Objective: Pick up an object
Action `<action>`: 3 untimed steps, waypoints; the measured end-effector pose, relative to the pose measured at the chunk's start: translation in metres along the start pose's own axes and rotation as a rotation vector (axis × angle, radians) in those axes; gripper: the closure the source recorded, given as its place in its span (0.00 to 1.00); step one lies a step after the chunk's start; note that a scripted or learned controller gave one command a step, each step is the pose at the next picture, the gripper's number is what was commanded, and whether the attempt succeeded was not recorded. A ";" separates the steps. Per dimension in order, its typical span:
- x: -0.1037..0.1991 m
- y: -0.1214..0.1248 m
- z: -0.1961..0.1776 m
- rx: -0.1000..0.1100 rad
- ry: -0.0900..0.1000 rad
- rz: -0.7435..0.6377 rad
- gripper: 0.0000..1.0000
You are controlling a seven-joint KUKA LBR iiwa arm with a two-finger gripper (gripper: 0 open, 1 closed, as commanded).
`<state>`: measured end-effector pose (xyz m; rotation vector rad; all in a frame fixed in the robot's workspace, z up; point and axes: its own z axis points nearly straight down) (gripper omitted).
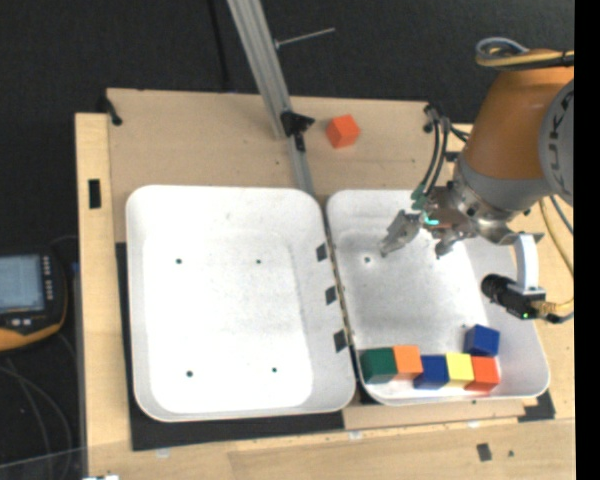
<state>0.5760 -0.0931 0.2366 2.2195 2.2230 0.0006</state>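
The gripper (420,236) hangs over the upper part of the right bin (400,298), its two fingers spread apart with nothing between them. One finger (398,233) points toward the divider between the two bins, the other (446,245) sits closer to the arm's wrist.

The things to pick lie at the opposite end of that same bin. Taking the right bin as the landmark, a row of small blocks is packed against its near wall: a green block (378,363) closest to the divider, then an orange block (408,359), a blue block (432,370), a yellow block (460,367) and a red block (485,371) toward the bin's outer corner. A second blue block (482,340) sits just behind the row's outer end, touching or nearly touching the red one.

So the row lies well apart from the gripper, toward the camera's side of the bin, with bare bin floor in between. The row's long axis runs along the near wall, from the divider outward. The blocks touch side to side, so I judge the rear blue block the easier target.

An orange cube (342,131) rests on the worktop (200,138) beyond the bins, outside both.
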 end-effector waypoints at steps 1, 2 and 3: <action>-0.037 -0.016 0.140 -0.002 -0.002 0.005 0.00; -0.112 0.050 0.138 -0.009 -0.007 0.005 0.00; -0.110 0.048 0.127 -0.005 -0.005 0.001 1.00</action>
